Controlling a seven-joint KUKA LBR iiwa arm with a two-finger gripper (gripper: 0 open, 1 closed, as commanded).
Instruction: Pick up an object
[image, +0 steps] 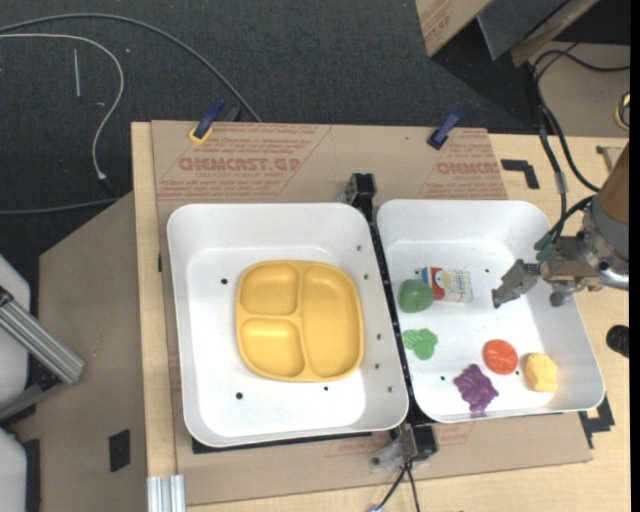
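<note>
Two white bins sat side by side on a board clamped at its top edge by two blue clips (208, 122). The left bin (195, 300) held a yellow tray (299, 320) with three compartments, lying flat near the bin's middle. A black clamp (361, 187) joined the bins at the top of their shared edge, and another fitting with wires sat at the bottom of that edge. Cables trailed over the dark floor in the upper left of the frame, and a cardboard box showed at the top right.

The right bin (470, 225) held all the loose things. A green ball (416, 295) lay at centre-left of that bin, touching a small can (447, 284) on its side with a white, red and blue label. Below them lay a green leafy piece (421, 343) near the bin's left wall. Along the lower part ran a purple grape bunch (475, 387), an orange-red ball (500, 355) and a yellow piece (541, 372), the last two just beside each other.

The gripper (520, 280) hung over the right bin's right half, above and apart from the orange-red ball, with the can to its left. Whether its pincer was apart or together could not be told, and nothing showed in its grasp. The arm entered from the right edge of the frame.
</note>
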